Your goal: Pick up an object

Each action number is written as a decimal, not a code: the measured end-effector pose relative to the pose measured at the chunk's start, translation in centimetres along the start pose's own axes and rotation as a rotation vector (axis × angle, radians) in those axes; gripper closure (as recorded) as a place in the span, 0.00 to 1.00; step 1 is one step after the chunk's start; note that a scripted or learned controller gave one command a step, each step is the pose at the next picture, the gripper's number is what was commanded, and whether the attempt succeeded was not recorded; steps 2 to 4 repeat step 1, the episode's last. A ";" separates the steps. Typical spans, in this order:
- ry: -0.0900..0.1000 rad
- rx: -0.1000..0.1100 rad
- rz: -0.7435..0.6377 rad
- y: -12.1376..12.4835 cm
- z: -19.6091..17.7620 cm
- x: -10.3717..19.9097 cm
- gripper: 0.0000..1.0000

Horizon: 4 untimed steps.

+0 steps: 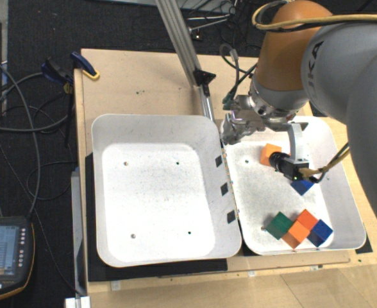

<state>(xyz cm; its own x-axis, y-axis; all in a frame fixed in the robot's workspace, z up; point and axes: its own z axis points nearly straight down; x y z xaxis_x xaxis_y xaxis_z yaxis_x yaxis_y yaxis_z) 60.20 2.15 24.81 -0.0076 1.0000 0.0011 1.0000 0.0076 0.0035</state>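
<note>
Jaws sit under the grey metal wrist of the arm [284,76], and from this slant I cannot tell whether they are wide or narrow; nothing can be seen held in them. They hang over the far left corner of the right bin [350,197], close to the rim it shares with the left bin [153,124], which lies to the left of the jaws.

Just right of the jaws and a little nearer the camera lies an orange block [269,153], the closest candidate. Further right and nearer still, a blue block [302,187] peeks out from below a black fitting on the wrist. Well nearer than the jaws, along the bin's front edge, a green cube [279,225], a second orange block [302,227] and a blue cube [321,233] stand packed together, touching.

These look like small rigid toy blocks: light, stiff, not fragile, with flat smooth faces that could slip if pinched off-centre or on a corner. I judge the lone orange block the best to take, since it has free floor around it. Take hold across two opposite flat faces, square to them and low on the sides. The clustered three leave little room for a finger between neighbours, so a grip there would likely shove them.
</note>
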 end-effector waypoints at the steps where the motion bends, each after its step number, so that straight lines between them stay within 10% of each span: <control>1: 0.000 0.000 0.001 2.2 0.6 5.4 1.00; 4: 0.000 0.000 0.001 2.2 0.6 5.4 1.00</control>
